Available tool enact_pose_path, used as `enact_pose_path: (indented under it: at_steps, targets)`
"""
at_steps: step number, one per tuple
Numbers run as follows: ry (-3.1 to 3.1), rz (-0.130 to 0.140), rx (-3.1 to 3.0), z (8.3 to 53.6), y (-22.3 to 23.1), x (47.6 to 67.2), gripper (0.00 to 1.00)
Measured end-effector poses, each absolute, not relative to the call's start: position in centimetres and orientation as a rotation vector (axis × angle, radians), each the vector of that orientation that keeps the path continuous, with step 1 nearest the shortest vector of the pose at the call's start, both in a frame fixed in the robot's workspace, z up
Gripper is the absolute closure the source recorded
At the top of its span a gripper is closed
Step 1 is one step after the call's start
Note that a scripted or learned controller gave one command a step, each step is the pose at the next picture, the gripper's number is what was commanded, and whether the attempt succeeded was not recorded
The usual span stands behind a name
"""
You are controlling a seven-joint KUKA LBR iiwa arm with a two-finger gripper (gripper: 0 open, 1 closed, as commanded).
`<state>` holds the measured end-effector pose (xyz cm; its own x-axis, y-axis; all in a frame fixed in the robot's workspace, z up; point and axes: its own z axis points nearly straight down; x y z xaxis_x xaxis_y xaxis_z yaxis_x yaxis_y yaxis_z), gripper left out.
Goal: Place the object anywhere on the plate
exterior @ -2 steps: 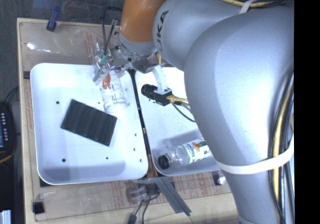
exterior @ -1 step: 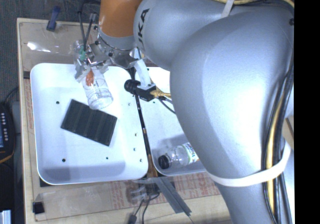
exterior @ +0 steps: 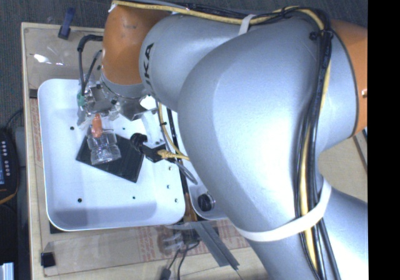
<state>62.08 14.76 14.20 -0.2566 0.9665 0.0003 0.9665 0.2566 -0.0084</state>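
Orange, small, oblong object (exterior: 97, 127) sits between the clear-fingered gripper (exterior: 103, 147), seemingly grasped, above the flat black square plate (exterior: 122, 161); next comes lowering and letting go.

— Where did we find the plate (exterior: 119, 161)?
— In the left bin (exterior: 62, 197), mid-frame, with the gripper (exterior: 103, 144) over its upper-left part.
— And the arm (exterior: 250, 116)?
— Across the frame's right, covering the other bin (exterior: 201, 211).
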Motion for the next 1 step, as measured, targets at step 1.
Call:
enact_pose_path:
  at_steps: [1]
  targets:
    - [-2.486, 0.008, -1.914, 14.29, 14.71, 62.15, 0.00]
